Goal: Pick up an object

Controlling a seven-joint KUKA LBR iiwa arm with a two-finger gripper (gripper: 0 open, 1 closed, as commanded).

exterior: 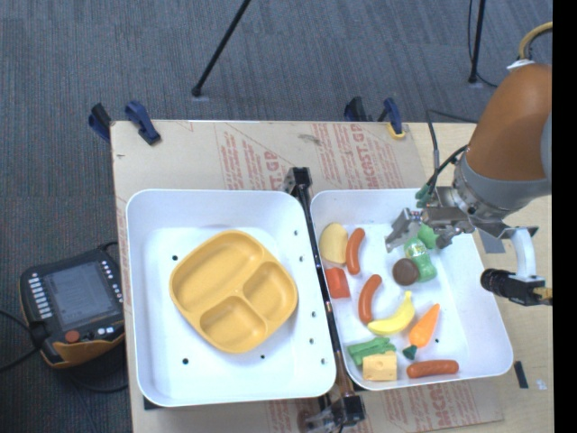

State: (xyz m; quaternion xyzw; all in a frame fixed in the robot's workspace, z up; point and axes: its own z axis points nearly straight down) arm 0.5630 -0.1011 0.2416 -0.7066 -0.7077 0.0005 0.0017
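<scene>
My gripper (420,227) hangs over the upper right part of the right bin (491,332). Directly under it lies a green toy (422,258), partly hidden by the gripper, with a brown ball (405,271) touching its left side. Whether the green toy is held or just lies in the bin I cannot tell. Several other toy foods lie in this bin: a pale yellow potato (334,242), a red sausage (355,250), a red block (337,282), a curved red sausage (369,298), a banana (397,316) and a carrot (424,325).
The left bin (149,350) holds a yellow divided plate (234,289). Near the right bin's front edge lie green beans (370,347), a cheese wedge (380,366) and another sausage (433,367). A black bar (317,260) separates the bins. A teach pendant (72,305) sits left of the bench.
</scene>
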